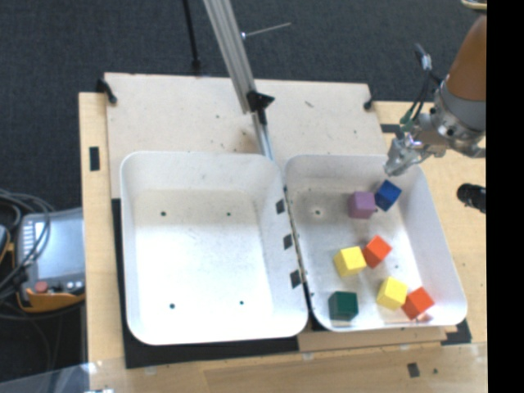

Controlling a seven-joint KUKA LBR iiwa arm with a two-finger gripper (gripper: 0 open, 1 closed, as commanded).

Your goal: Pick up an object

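Several small cubes lie in the right bin (323, 178): a blue cube (388, 195) and a purple cube (362, 205) side by side near the back, a yellow cube (350, 260) touching an orange cube (377, 250) in the middle, and a second yellow cube (392, 292), a second orange cube (418, 302) and a dark green cube (343, 305) at the front. My gripper (398, 164) hangs over the bin's back right corner, just above and behind the blue cube, with nothing visibly held.
The left bin (205, 244) sits beside the right one. A slanted aluminium post (233, 47) rises from behind the bins' shared edge. A grey box with cables (49, 256) sits off the bench at left.
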